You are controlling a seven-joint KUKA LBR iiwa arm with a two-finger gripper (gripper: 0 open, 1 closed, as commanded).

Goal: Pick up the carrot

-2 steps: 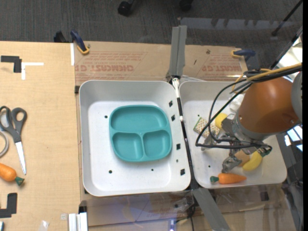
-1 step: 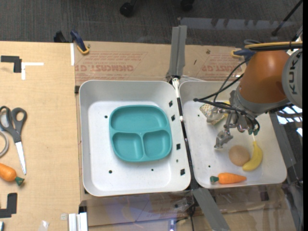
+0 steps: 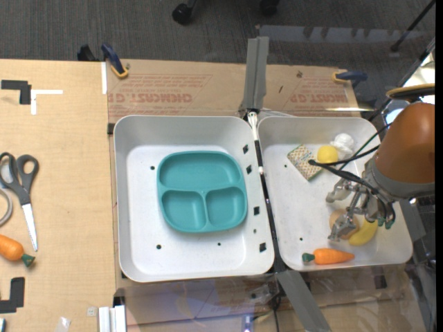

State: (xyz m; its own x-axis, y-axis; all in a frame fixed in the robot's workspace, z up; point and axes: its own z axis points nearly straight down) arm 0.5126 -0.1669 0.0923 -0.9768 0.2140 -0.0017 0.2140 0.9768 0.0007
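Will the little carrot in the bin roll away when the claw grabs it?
Maybe. The carrot looks rounded, smooth and tapered, so it could roll or slip. It lies beside the bin's front wall, which might stop it. It looks like a stiff, light toy.

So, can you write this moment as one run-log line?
tool: above right bin, beside yellow item | carrot: lying at bin's front edge, not grasped | teal tray: left bin

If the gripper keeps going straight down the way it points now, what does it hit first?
Probably the yellow banana-shaped toy lying right under the two-finger gripper, not the orange toy carrot, which lies nearer the white right bin's front edge. Depth is unclear.
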